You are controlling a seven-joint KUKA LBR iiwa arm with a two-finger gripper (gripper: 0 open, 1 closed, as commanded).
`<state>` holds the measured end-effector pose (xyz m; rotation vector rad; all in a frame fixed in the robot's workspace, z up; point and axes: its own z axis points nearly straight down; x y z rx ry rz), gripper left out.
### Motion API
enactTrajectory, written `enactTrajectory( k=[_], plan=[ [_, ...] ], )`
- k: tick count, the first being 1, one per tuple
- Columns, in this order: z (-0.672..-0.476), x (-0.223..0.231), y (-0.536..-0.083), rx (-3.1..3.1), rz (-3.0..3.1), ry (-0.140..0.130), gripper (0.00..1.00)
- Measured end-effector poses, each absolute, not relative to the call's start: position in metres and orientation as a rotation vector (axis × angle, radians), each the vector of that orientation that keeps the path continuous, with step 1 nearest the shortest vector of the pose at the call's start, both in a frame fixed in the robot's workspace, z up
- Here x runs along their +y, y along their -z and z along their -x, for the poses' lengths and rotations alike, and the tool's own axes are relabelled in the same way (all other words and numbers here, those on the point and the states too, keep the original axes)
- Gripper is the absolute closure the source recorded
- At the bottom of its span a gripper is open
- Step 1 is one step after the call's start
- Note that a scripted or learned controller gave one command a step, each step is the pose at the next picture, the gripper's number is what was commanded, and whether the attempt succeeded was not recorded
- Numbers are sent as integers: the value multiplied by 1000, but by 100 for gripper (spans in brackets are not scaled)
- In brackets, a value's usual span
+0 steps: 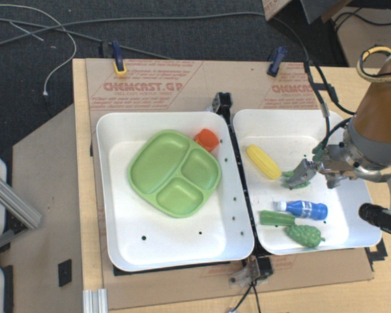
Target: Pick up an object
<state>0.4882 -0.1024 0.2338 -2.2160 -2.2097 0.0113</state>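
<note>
The right bin [283, 124] holds a yellow corn cob [263, 162], a blue and white tube [304, 208], a flat green stick [277, 218] and a bumpy green vegetable toy [305, 235]. My gripper [315, 177] hangs low over the middle of this bin, right of the corn and just above the tube. It stands open, with nothing between its fingers. One finger [298, 176] is close to the corn's lower end.
The left bin [117, 194] holds a green divided plate [175, 173] with a small orange object [207, 139] at its upper right edge. A black divider clamp [222, 102] sits between the bins. Cables run down to the arm at the right.
</note>
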Motion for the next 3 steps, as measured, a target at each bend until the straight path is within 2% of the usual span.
enactTrajectory(
  k=[1, 2, 3],
  plan=[
    [-491, -102, -239, -2220, 2219, 0, 0],
    [-480, -103, -184, -2215, 2217, -6, 0],
    [-480, -111, -137, -2214, 2218, -5, 0]
  ],
)
